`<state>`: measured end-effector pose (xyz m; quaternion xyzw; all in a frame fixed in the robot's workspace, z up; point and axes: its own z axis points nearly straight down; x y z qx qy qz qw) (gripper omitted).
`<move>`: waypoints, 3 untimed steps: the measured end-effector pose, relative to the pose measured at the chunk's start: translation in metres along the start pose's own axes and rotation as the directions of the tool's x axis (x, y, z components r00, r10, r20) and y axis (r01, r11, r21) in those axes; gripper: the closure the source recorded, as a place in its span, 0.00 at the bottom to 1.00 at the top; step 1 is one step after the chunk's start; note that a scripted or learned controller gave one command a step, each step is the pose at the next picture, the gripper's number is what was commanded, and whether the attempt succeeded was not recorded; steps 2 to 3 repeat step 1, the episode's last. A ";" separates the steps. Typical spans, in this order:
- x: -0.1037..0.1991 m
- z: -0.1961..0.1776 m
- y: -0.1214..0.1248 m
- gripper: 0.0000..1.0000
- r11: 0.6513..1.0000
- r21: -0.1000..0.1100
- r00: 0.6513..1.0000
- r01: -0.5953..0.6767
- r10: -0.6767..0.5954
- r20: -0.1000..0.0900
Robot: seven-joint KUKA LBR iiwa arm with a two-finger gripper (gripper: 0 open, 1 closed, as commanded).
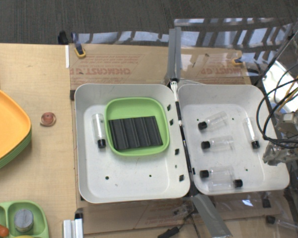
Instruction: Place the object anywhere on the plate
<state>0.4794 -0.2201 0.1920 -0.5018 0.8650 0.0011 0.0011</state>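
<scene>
Here the clear vials [218,144] lie scattered in the bin right of the green plate [137,106], one more [98,129] just left of it. They look slippery and could roll off the pincer [282,151], whose state I cannot tell.

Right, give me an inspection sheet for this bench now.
Surface: two white bins, left bin and right bin, on a bench.
Job's things: green plate with dark ridged insert in the left bin; one clear vial beside it.
Clutter: clear black-capped vials scattered in the right bin.
Grippers: gripper at the right bin's right rim, fingers unclear.
Cables: black and yellow cables at right.
Surroundings: orange plates, cardboard.
</scene>
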 end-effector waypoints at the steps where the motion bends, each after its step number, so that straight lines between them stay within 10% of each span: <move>1: 0.001 0.010 0.001 1.00 0.947 0.000 0.947 0.322 -0.322 0.001; 3: 0.001 0.010 0.001 1.00 0.947 0.000 0.947 0.322 -0.322 0.001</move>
